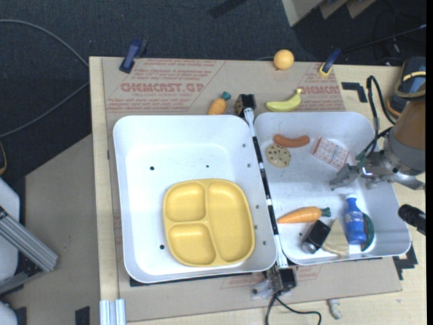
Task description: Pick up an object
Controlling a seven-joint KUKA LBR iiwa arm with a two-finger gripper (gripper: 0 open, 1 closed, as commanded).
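Orange carrot with green top lying level in the right bin, blue bottle just right of it, black box below, sausage and round cookie near the far-left corner, red-and-white packet beside them

One fixed camera above the bench, slanted down, both bins framed

**Arm Exterior: Visual Condition**

The arm enters from the right edge. Casing is rounded and grey, with an orange band above the wrist. A black cable loops along the upper side of the casing. A silver-grey metal collar sits below the band. The hand is dark grey metal, slim and angular. No markings or screws are legible.
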